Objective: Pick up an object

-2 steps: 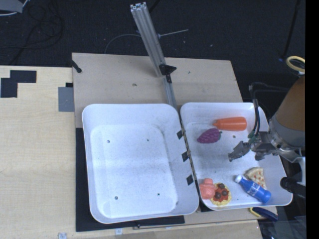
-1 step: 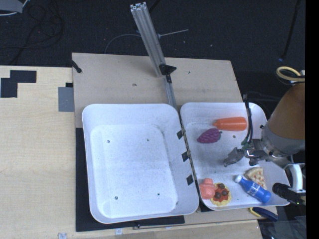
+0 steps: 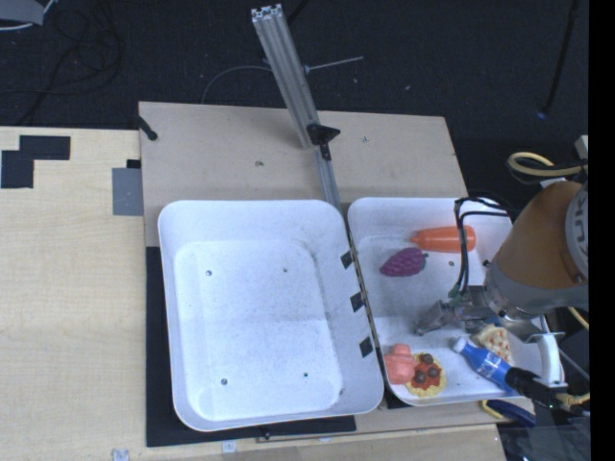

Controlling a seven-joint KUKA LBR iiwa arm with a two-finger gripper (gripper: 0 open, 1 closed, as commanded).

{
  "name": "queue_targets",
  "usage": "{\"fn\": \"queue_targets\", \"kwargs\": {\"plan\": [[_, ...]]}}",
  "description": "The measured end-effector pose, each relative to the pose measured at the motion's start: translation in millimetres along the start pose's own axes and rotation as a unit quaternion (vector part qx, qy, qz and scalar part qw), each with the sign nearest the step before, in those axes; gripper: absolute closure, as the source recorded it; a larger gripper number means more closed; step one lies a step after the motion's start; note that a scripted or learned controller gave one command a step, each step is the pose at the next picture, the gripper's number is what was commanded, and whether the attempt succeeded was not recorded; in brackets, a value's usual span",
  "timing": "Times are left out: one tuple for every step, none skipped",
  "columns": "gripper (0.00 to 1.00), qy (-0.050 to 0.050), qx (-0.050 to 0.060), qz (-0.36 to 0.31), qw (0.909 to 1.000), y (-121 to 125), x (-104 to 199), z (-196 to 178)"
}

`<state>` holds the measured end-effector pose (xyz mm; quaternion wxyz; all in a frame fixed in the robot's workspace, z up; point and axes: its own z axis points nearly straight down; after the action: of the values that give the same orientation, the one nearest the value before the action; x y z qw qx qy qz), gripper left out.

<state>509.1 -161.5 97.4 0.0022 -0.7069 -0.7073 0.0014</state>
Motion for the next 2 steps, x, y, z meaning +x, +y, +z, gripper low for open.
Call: {"fn": "queue_targets", "kwargs": {"plan": [[1.0, 0.0, -0.002, 0.001, 1.0, 1, -1, -12], [1.0, -0.001, -0.004, 0.001, 1.0, 5, -10, -59]]}}
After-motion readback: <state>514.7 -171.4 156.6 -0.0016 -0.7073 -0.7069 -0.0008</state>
